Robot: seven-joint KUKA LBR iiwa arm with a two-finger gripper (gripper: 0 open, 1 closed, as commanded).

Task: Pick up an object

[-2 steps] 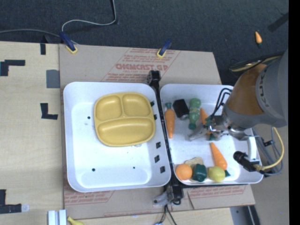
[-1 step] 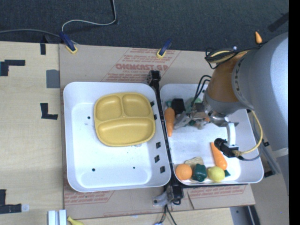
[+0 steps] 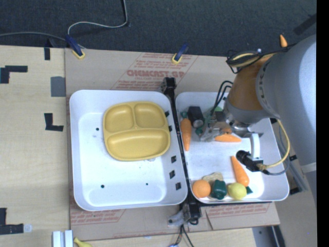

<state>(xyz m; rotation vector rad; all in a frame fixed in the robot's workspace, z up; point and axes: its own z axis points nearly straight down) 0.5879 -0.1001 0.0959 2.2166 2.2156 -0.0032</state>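
Gripper (image 3: 208,130): low in the upper half of the right bin (image 3: 267,192), beneath the grey arm (image 3: 288,86) with its orange band (image 3: 247,89). How it is set, released or clenched, cannot be told; the wrist and dark fittings cover it. Nothing is seen held.

Right bin, contents:
- Carrot (image 3: 185,134), lying lengthwise along the left wall, just beside the gripper.
- Second carrot (image 3: 226,137), lying crosswise just right of the gripper, partly under the wrist.
- Third carrot (image 3: 239,170), tilted, in the lower right, near a black cable fitting (image 3: 245,160).
- Orange (image 3: 201,188), green pepper (image 3: 218,189) and lemon (image 3: 236,190), in a row against the near wall, touching or nearly so. A pale item behind them is too unclear to name.

Open room: the middle floor of the right bin is bare between the gripper and the near row.

Left bin (image 3: 82,189): yellow divided plate (image 3: 136,130) in the upper centre, with bare floor below and to its left.

Desk (image 3: 31,153): cardboard sheet (image 3: 154,71) under both bins, clipped at its far edge.

Cut off: the arm runs out of view at the right edge.
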